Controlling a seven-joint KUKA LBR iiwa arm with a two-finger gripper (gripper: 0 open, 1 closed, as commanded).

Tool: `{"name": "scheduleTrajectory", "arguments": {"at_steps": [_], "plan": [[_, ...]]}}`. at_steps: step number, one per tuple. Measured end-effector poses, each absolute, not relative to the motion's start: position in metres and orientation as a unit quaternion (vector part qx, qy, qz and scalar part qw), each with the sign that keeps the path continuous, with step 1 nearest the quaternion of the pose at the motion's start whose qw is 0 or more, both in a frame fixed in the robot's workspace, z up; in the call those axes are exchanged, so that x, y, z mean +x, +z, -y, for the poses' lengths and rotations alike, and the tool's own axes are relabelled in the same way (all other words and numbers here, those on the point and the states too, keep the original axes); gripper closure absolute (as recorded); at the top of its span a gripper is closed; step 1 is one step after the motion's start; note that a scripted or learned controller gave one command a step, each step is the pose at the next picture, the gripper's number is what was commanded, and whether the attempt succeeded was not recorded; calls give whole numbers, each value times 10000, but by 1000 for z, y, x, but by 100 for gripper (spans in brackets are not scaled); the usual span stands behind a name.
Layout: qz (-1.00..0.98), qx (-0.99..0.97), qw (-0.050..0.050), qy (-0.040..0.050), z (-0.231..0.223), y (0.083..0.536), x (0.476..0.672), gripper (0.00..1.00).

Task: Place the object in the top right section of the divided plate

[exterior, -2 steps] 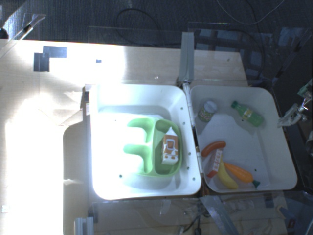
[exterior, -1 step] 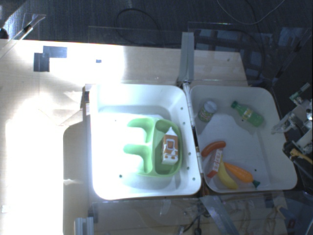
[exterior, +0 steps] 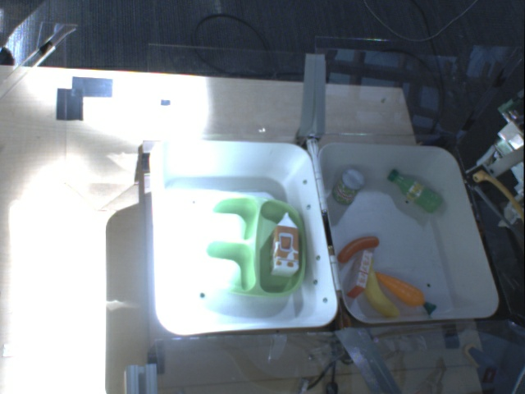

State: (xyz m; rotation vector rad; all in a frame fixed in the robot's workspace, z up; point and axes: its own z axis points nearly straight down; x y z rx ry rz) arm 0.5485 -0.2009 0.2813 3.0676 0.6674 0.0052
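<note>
A small carton (exterior: 285,249) already lies in the green divided plate (exterior: 238,249), in the long section at its three o'clock side; whether that counts as top right, I can't tell. My pincer's state: cannot tell. The right bin (exterior: 459,220) holds a bottle (exterior: 414,192), jar (exterior: 348,185), sausage (exterior: 358,248), banana (exterior: 377,296) and carrot (exterior: 400,290).

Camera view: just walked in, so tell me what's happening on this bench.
Nothing is being handled right now. A green divided plastic plate sits in the left white bin, with a small white-and-orange carton lying in its right-hand section. The right white bin holds a green bottle, a small grey jar, a red sausage, a yellow banana and an orange carrot.
</note>
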Motion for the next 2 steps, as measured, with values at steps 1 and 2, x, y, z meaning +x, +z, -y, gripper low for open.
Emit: {"name": "scheduleTrajectory", "arguments": {"at_steps": [1,2], "plan": [[-1251,9921,-1,13,205,203,493,0],[-1039,9946,6,22,205,253,560,0]]}}
